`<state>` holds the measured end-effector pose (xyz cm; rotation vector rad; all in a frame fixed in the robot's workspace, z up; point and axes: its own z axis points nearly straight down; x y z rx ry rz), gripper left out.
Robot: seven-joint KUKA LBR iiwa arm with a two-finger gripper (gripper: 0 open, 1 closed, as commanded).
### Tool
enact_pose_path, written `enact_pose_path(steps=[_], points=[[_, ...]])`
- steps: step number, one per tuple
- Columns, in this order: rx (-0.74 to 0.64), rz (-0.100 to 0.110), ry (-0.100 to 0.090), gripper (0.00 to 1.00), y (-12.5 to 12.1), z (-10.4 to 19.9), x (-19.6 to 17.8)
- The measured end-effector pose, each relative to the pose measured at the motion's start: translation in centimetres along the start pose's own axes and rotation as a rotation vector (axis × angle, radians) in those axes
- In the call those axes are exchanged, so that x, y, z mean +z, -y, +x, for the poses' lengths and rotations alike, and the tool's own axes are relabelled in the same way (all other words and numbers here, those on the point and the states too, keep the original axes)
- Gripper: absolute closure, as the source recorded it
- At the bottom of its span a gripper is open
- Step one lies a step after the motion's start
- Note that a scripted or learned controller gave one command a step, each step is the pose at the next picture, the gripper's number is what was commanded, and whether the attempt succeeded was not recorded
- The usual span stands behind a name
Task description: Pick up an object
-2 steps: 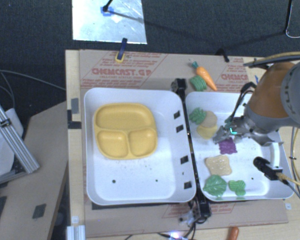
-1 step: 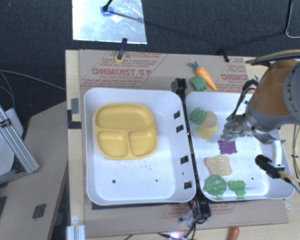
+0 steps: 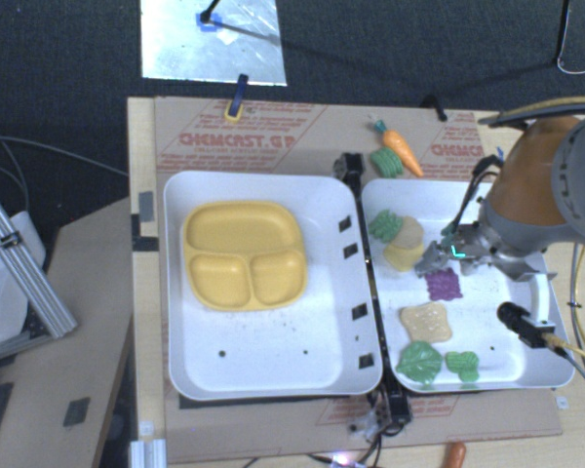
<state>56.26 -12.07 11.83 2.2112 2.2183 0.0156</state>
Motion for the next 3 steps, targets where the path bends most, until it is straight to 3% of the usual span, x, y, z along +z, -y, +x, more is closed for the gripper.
enact_pose_path(steps=[1, 2, 3], points=[[-0.001, -0.003, 0.0, 1.0, -0.1, 0.0, -1.1], [-0.001, -0.002, -0.001, 0.0, -0.1, 0.0, -1.0], [-0.006, 0.013, -0.002, 0.0, -3.9, 3.9, 3.7]])
